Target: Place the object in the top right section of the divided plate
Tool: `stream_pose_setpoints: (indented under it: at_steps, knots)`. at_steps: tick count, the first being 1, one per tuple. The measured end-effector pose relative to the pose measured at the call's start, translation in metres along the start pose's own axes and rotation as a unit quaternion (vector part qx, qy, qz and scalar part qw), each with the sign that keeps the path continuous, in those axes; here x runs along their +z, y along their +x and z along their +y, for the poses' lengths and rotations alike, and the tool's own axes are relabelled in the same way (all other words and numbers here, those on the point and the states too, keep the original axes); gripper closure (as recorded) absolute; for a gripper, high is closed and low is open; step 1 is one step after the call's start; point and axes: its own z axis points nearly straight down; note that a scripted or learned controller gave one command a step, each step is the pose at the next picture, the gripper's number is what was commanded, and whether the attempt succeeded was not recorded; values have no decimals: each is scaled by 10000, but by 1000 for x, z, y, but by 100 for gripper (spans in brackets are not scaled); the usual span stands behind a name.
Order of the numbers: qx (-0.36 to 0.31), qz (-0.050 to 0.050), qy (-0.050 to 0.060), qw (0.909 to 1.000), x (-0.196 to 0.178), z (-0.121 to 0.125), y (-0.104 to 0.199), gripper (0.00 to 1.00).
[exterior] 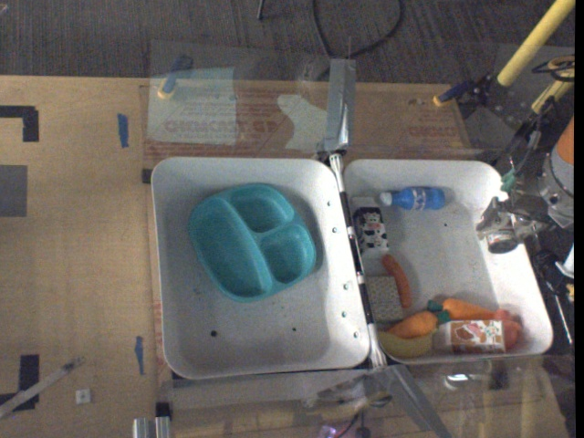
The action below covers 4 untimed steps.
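Nearest the camera, a juice carton (474,336) lies along the right bin's (456,173) front wall, partly covering a carrot (467,309), with a banana (402,344) and an orange piece (417,324) beside it. Farther back are a sausage (396,278), a cow-patterned item (370,229) and a blue bottle (414,198). The gripper (503,229) hangs over the bin's right edge, the arm cut off; whether it is spread cannot be told. The teal divided plate (252,241) sits in the left bin (237,336).

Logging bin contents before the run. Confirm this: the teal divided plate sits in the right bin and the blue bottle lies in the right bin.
One part is wrong. The camera view shows the teal divided plate in the left bin, not the right. The blue bottle does lie in the right bin.
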Motion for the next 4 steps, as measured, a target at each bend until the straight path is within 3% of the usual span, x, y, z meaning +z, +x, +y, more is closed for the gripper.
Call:
stream_pose_setpoints:
  at_steps: [1,2,3,4]
  knots:
    - [-1338,13,7,9910,-3,-38,81,100]
    - [-1316,13,8,9913,0,-39,52,100]
    - [-1137,10,10,9935,15,-80,144,100]
    - [-2134,7,-7,9770,-5,-113,231,100]
